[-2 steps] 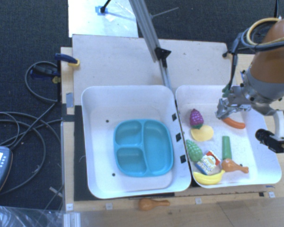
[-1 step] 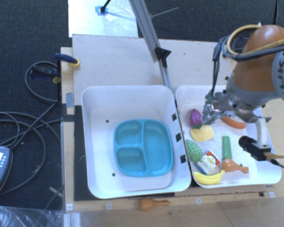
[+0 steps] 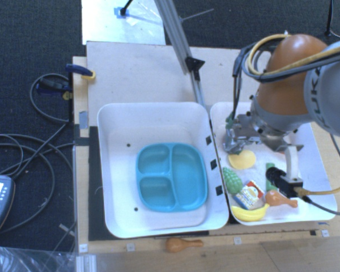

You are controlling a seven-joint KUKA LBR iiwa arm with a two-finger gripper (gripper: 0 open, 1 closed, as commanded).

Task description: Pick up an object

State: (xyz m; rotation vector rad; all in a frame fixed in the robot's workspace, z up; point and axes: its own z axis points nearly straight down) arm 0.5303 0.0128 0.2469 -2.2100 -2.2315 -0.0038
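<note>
Light blue divided plate (image 3: pixel 171 177) in left white bin (image 3: pixel 114 152), right of it yellow lemon (image 3: pixel 242 160), dotted green fruit (image 3: pixel 232 180), yellow banana (image 3: pixel 250 212), orange-brown drumstick (image 3: pixel 281 199), red-and-white packet (image 3: pixel 250 195), grey arm (image 3: pixel 323 89) with orange band (image 3: pixel 289 72)

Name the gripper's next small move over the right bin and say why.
Probably a short, straight descent. The gripper hangs in the right bin just above the yellow lemon-shaped toy, which lies apart from the green toy and banana. The lemon is the nearest target with room around it, though the finger state cannot be told.
</note>
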